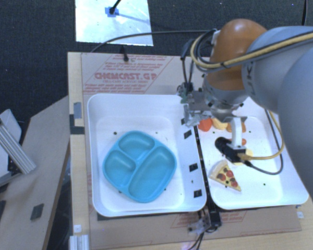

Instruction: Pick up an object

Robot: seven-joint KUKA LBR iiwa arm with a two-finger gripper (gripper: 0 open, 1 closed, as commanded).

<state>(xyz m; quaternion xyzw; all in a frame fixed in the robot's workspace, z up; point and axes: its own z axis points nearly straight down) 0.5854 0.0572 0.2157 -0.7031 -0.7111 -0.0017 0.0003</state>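
Nearest object: a red-orange piece (204, 124) lies in the far left corner of the right bin (268, 191), just below the end effector (194, 114).
Neighbouring object: an orange-yellow piece (219, 123) lies touching or just beside the red-orange piece, on its right.
Small object: a small red piece (243, 141) lies a little nearer the camera, apart from the other two.
Pizza slice: the toy pizza slice (225, 175) lies flat in the near left part of the right bin, close to the rim shared with the other bin and well apart from the end effector.
End effector: low over the far left corner of the right bin, at the rim between the bins. Whether it is released, clenched or grasping cannot be told.
Arm: the grey arm (292, 72) enters from the right, with its orange band (235, 43) above the wrist.
Left bin: the left bin (101, 120) holds one blue plate (140, 165) with three compartments, lying flat near the bin's middle.
Shared rim: small black squares (193, 166) sit in a row along the rim between the bins.
Bench: the bench (47, 155) carries both bins on a cardboard sheet (126, 72) with red lettering.
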